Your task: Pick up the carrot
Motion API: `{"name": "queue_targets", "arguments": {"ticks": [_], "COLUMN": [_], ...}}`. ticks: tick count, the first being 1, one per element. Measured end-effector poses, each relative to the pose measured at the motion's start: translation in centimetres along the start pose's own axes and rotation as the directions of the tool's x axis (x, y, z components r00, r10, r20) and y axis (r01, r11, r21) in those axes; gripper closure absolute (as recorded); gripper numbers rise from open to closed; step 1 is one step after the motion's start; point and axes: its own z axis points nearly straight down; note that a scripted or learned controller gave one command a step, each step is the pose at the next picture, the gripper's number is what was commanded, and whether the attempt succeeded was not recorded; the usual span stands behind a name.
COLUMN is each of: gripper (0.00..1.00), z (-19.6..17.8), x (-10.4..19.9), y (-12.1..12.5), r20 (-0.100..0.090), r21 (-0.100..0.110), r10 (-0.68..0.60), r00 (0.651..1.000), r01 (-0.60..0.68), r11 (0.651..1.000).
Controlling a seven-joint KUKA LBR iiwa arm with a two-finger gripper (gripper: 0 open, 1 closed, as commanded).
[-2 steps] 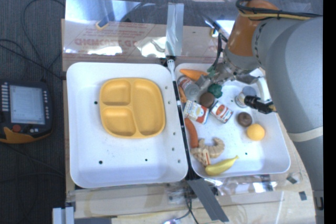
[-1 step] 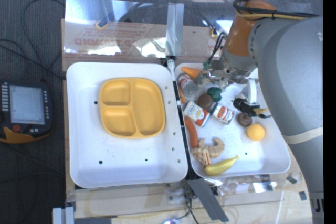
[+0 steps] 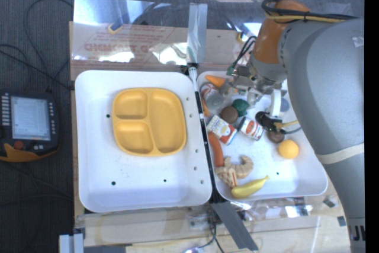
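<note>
A small orange carrot (image 3: 214, 81) lies in the far left corner of the right bin (image 3: 308, 183), close to the dividing wall. My gripper (image 3: 239, 87) hangs over the far part of this bin, just right of the carrot's thick end and above the pile of items. The grey arm with its orange band (image 3: 267, 41) covers the bin's far right side. I see nothing lifted clear of the bin.
A yellow divided plate (image 3: 148, 121) sits in the left bin (image 3: 95, 186). The right bin holds a green ball (image 3: 241, 106), a brown fruit (image 3: 228, 114), two small cans (image 3: 220, 128), a long orange-red piece (image 3: 217, 151), an orange (image 3: 288, 149) and a banana (image 3: 249, 186).
</note>
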Motion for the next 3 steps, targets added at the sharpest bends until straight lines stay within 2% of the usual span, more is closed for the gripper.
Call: {"name": "queue_targets", "arguments": {"ticks": [1,2,3], "gripper": [0.00,1.00,1.00], "z": [0.1,-0.9,-13.1], "x": [0.1,0.0,0.7], "y": [-0.1,0.1,-2.9], "r20": [-0.007,-0.001,-0.009], "r21": [0.013,0.003,-0.021], "r10": [0.190,0.190,0.320], "r00": [0.982,0.982,0.947], "r01": [-0.190,-0.190,-0.320], "r11": [0.982,0.982,0.947]}}
